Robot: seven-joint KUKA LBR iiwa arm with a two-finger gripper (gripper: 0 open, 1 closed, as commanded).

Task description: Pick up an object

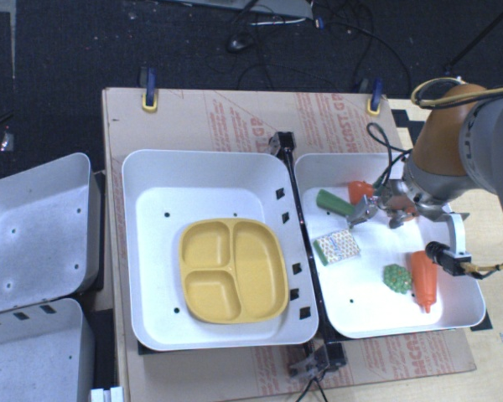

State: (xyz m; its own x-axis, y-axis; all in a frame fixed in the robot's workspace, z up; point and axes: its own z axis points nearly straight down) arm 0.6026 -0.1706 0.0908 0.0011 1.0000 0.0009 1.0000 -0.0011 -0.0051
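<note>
In the right bin (pixel 465 312), toward its twelve o'clock end, the hand (pixel 362 212) hangs low over the white floor, reaching in from three o'clock. Its metal tips sit between a green piece (pixel 331 200) at about ten o'clock of them and a small red-orange piece (pixel 360 190) at twelve. Whether the hand is parted or closed I cannot tell, and nothing shows clearly held in it.

The step in hand looks like the approach to a grasp, and I judge the task hardly begun. To do it well, the hand should commit to one target and centre over it, rather than settle in the gap between two. The green piece is a short, dark, elongated bar lying at a slant, so a grip across its narrow width would likely hold best. The red-orange piece is smaller and partly hidden by the wrist, so its shape is hard to read.

Other candidates lie further off. A pale checked block (pixel 336 246) sits at about seven o'clock of the hand, just beside the bin's left wall. A knobbly green lump (pixel 396 278) and an orange carrot-like piece (pixel 424 280) lie side by side near the five o'clock corner, touching or nearly so; picking either risks nudging the other.

The left bin (pixel 151 182) holds a yellow divided tray (pixel 233 270), flat and wide, probably a poor fit for a pinch. Both bins rest on the counter (pixel 201 111).
</note>
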